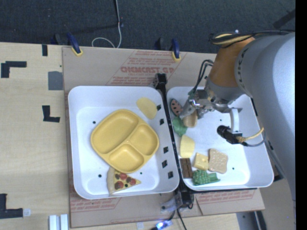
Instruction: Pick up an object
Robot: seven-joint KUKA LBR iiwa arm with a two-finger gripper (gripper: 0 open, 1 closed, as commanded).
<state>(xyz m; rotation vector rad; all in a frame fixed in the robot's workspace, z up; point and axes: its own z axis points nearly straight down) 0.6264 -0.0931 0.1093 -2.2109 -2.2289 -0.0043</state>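
1. Right now the jaws hang low over the upper-left corner of the right bin, so the reach-and-grasp step seems in hand.
2. Whether they are released or clenched, I cannot tell; a small tan piece sits right beneath them.
3. Next, I judge, comes a clean close and a straight lift, clear of the green leafy piece just beside.
4. Lower in that bin lie smooth yellow cheese wedges, a speckled toast slice and a brown bar.
5. At centre-left, the left bin carries a glossy yellow divided plate and a pizza slice.
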